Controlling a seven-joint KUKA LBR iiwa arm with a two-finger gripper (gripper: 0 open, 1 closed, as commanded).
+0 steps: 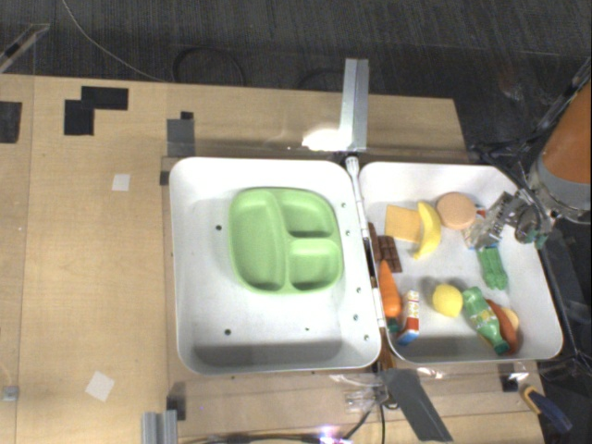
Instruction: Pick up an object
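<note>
Looking down, we see the gripper (pixel 499 220) in the right bin (pixel 553 336), just above a green bottle (pixel 493 269) lying lengthwise toward us; whether it is open we cannot tell.

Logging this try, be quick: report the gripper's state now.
Gripper: cannot be told; it hovers over the right bin beside the round bun.

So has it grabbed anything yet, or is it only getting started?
Nothing looks picked up yet. The tool hangs over the right bin, next to the round tan item and above the green piece. The banana, lemon and the rest lie in the bin. Grasping and lifting one remain.
</note>
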